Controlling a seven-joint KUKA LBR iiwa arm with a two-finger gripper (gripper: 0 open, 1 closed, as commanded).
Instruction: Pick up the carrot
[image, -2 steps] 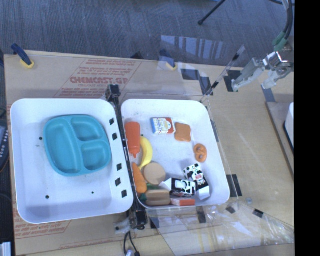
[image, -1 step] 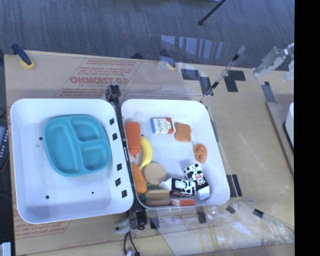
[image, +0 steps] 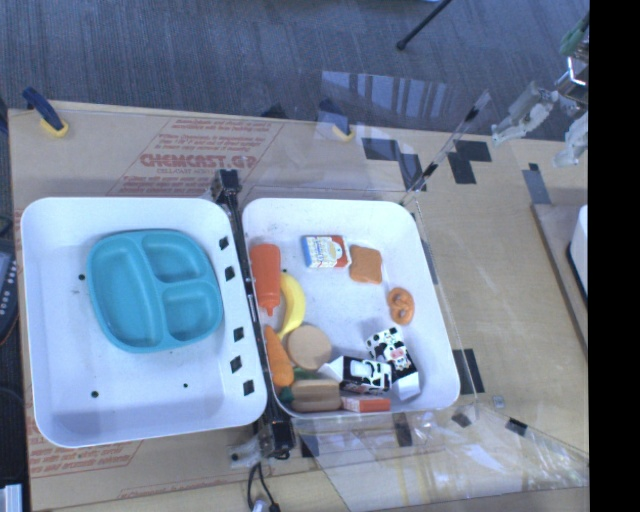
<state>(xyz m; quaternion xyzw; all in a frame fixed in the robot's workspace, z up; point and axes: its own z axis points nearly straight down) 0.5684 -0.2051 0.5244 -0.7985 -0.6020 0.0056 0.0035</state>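
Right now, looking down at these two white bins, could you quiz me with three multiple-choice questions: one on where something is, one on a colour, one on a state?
1. Where does the carrot lie?
A. In the left bin on the tray
B. In the right bin, near its left wall
C. On the bench outside the bins

2. What colour is the divided tray in the left bin?
A. Red
B. Yellow
C. Blue

3. What is the state of the carrot?
A. Lifted in the air
B. Lying in the bin among other toys
C. Standing on the tray

Answers:
1. B, it lies below the banana by the divider.
2. C, the tray is light blue.
3. B, it rests on the bin floor.
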